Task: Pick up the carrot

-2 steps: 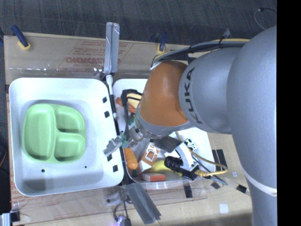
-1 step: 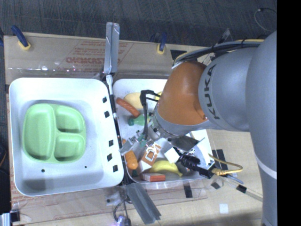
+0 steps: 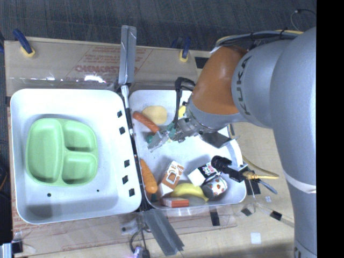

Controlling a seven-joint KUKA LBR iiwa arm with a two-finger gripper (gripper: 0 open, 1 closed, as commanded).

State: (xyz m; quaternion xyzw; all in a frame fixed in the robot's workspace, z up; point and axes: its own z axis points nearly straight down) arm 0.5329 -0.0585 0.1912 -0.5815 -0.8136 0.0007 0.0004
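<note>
An orange tapered carrot (image 3: 149, 176) lies in the right bin (image 3: 236, 195), along its left wall near the front. A second orange-red elongated thing (image 3: 145, 121) lies further back in the same bin, beside a pale yellow rounded thing (image 3: 156, 113). My gripper (image 3: 157, 138) hangs low over the bin's middle-left, between those two orange things, just in front of the orange-red one and well behind the carrot. Nothing shows as held in it.
A small carton (image 3: 172, 175), a banana (image 3: 188, 190), a red block (image 3: 176, 202) and a red-and-white can (image 3: 216, 187) crowd the right bin's front. The left bin (image 3: 21, 198) holds a green divided plate (image 3: 62, 150). The arm covers the right bin's right side.
</note>
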